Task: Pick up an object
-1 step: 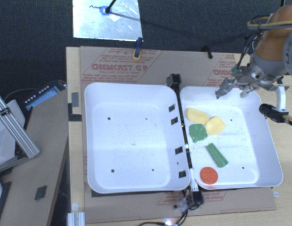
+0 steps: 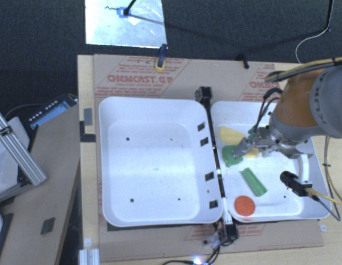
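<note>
My gripper [image 2: 242,148] is low over the right bin [image 2: 254,110], near its left wall. Just under its tip lies a green lump [image 2: 231,158], with a small yellow piece [image 2: 251,153] beside it. A pale yellow object [image 2: 230,134] rests a little farther back. Toward the front lie a green bar [image 2: 254,181], set at a slant, and an orange disc [image 2: 244,205]. Whether the gripper touches the green lump I cannot tell.
The left bin [image 2: 154,159] stands next to the right one, with a black divider strip [image 2: 211,148] between them. The grey arm with its orange band [image 2: 298,101] covers the right bin's back right part. Cardboard lies under both bins.
</note>
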